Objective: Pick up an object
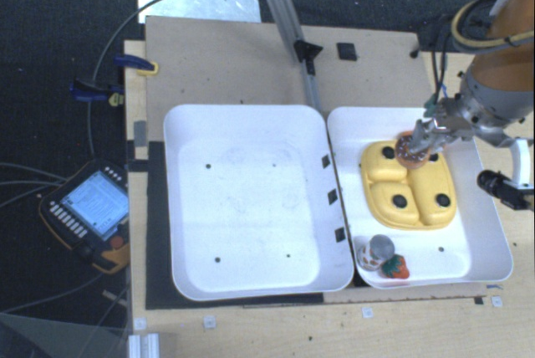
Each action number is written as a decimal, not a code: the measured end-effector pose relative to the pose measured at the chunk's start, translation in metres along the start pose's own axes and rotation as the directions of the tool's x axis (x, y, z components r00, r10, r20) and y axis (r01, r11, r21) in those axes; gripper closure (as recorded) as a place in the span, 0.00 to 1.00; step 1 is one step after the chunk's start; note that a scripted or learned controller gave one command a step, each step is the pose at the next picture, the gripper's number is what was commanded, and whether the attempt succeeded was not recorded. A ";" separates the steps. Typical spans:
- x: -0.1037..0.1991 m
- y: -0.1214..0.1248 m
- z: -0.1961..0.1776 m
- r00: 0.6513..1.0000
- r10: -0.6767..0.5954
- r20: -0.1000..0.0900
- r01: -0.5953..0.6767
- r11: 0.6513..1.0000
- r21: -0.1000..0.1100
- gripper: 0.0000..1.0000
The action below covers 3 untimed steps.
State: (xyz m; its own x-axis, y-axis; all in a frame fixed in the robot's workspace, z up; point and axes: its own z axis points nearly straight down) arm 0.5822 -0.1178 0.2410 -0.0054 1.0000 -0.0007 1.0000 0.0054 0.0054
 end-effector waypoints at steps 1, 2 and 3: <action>0.052 0.012 -0.008 1.000 -0.005 -0.003 0.005 1.000 0.002 1.00; 0.108 0.032 -0.008 1.000 -0.006 -0.003 0.006 1.000 0.002 1.00; 0.169 0.034 -0.008 1.000 -0.006 -0.004 0.006 1.000 0.003 1.00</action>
